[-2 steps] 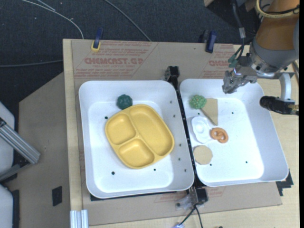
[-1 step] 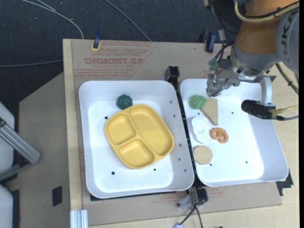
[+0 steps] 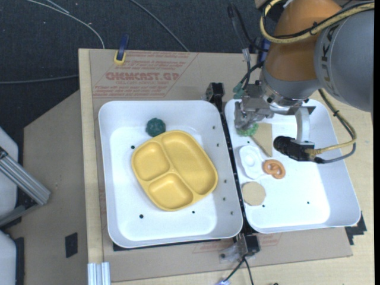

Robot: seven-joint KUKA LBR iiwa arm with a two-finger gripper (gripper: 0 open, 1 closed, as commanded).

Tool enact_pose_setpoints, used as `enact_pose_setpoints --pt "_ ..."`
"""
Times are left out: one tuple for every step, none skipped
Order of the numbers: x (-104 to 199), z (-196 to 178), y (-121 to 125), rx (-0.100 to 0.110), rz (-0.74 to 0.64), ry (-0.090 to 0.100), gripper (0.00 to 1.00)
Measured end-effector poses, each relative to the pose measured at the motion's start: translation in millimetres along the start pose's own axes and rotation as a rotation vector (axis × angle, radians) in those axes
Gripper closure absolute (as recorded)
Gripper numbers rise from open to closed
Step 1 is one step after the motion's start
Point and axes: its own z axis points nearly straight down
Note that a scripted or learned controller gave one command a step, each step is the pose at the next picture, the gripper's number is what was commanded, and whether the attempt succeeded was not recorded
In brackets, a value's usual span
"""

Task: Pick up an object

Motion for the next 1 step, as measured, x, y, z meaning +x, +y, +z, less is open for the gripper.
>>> enact_pose_setpoints --pt "53.5 13.7 -21.3 0.001 0.000 0.000 1.00"
